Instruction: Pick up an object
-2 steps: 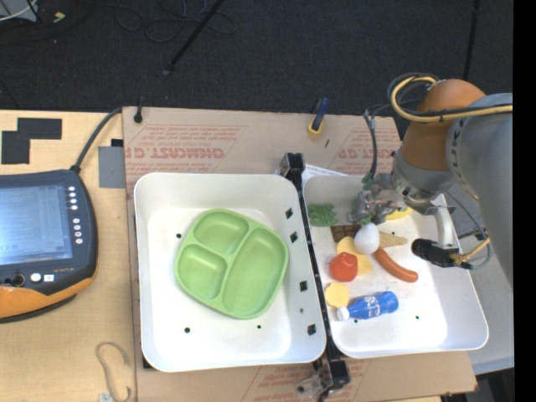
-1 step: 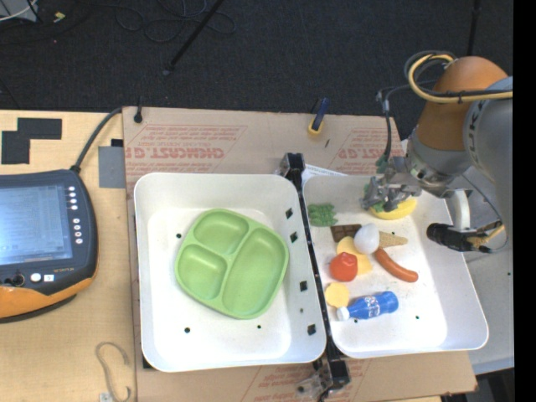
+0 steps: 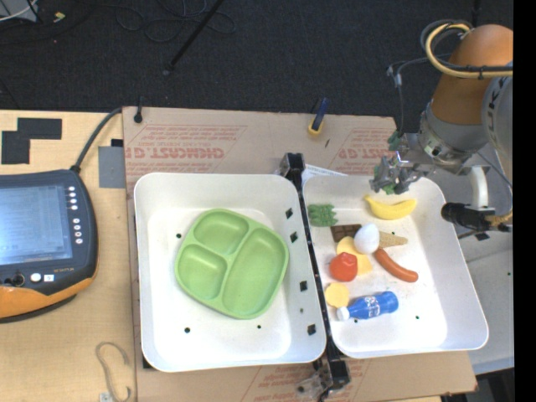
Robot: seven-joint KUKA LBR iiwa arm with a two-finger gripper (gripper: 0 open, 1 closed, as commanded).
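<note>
1. Pincer (image 3: 394, 178) hangs over the far edge of the right bin (image 3: 465, 308), just above the banana (image 3: 391, 208). Whether it is apart, together or clamped on anything cannot be told from this slant.
2. The banana lies flat near the bin's far wall, apart from the other items, and is the likely target.
3. Nearer cluster: green leafy piece (image 3: 321, 215), white egg (image 3: 366, 239), red tomato (image 3: 343, 266), sausage (image 3: 395, 265), blue bottle (image 3: 373, 305), a yellow piece (image 3: 337, 295). Several touch or overlap.
4. Left bin (image 3: 159, 308) holds a green divided plate (image 3: 232, 262).
5. Handling judgement: the banana looks like a plastic toy, so light, stiff and smooth, and may slip. Best taken across its thick middle, squeezing its narrow width, since the curved ends could roll out.
6. Risk: the bin wall close by may block one side of the descent.
</note>
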